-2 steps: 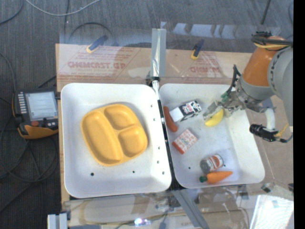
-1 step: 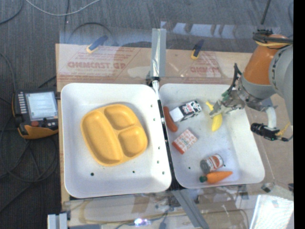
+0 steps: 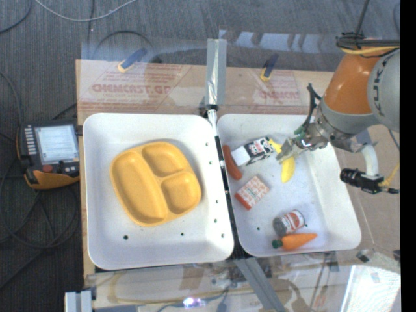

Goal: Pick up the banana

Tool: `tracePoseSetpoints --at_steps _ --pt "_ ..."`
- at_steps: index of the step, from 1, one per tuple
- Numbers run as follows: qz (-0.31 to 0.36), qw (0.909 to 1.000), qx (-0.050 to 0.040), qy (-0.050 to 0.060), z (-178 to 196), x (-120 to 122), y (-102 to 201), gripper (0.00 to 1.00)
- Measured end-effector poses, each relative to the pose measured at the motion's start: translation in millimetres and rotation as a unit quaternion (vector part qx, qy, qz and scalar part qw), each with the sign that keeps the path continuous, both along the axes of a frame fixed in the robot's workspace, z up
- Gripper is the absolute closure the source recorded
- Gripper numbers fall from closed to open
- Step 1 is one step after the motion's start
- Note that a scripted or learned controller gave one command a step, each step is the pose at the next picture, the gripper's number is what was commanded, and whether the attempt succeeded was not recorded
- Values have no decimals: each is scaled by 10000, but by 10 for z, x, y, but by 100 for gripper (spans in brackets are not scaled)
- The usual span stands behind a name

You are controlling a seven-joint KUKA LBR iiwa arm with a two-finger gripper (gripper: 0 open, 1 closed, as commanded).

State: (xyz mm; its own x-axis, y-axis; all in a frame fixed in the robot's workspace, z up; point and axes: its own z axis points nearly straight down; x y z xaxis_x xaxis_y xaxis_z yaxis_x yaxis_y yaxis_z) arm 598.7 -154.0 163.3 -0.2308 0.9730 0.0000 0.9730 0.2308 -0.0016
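In the right bin [image 3: 338, 229], nearest the camera, a carrot [image 3: 297, 241] lies along the front wall with a small can [image 3: 290, 222] on its side just behind it, the two close to touching. Further in, a small red and white carton [image 3: 252, 192] sits near the bin's middle, and a red sausage-shaped piece [image 3: 231, 162] lies along the left wall (right by the divide between the bins). Behind the carton a small white box with dark print [image 3: 253, 150] rests tilted. The banana [image 3: 288, 169] lies in the right bin's back half, to the right of that white box, its upper end reaching under the gripper [image 3: 294, 143]. The gripper hangs right over that end, and whether its jaws are spread or closed on anything cannot be told from here. In the left bin [image 3: 104, 239] a yellow three-compartment tray [image 3: 155, 182] lies at an angle.
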Motion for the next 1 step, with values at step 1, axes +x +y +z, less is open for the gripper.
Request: tracePoseSetpoints --at_steps 1 --pt "544 9985 2 -1 469 -649 95 100"
